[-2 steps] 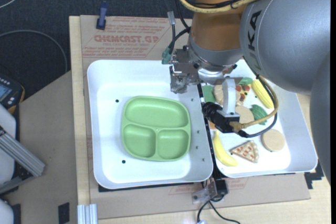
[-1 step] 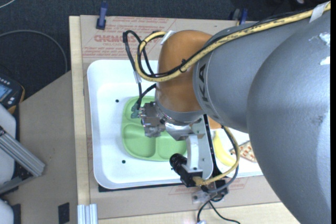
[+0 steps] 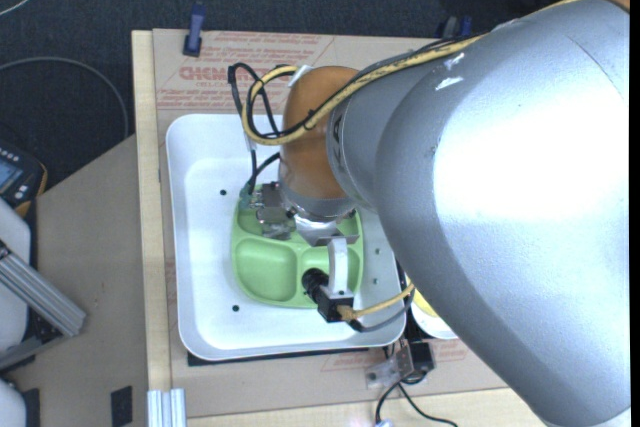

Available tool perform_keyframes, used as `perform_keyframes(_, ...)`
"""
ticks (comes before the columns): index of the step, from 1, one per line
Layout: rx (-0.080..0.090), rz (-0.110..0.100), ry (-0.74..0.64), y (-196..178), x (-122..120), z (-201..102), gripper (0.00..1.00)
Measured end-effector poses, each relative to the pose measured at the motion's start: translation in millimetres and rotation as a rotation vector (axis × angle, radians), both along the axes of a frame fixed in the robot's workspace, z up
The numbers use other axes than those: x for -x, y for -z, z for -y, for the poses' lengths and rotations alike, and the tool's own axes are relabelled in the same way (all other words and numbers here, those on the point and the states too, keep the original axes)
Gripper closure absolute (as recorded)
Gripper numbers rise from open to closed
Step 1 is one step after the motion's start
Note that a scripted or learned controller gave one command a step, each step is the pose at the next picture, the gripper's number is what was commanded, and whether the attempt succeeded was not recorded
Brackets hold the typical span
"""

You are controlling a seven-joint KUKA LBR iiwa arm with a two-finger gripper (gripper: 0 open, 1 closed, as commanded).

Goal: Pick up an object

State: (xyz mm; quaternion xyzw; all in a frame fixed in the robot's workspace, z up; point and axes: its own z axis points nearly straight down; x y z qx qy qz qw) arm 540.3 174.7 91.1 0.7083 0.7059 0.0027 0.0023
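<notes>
A light green moulded plastic object (image 3: 262, 267) with rounded hollows lies in the left white bin (image 3: 200, 215), toward its right half. My gripper (image 3: 266, 207) hangs straight down over the green object's far edge, at or very near its surface. The orange-banded wrist (image 3: 310, 135) and the thick grey arm (image 3: 480, 175) cover the bin's right side and whatever lies beneath them.
The bin's left half is bare white floor with two small dark dots. A pale yellow sliver (image 3: 425, 307) peeks out under the arm at the right. The wooden bench board (image 3: 152, 245) frames the bin, and a blue clamp (image 3: 193, 30) sits at its far-left corner.
</notes>
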Motion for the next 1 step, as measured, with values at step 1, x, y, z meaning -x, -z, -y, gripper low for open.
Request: perform_keyframes(1, -0.005, -0.001, -0.01, -121.9, 62.8, -33.3, 1.0)
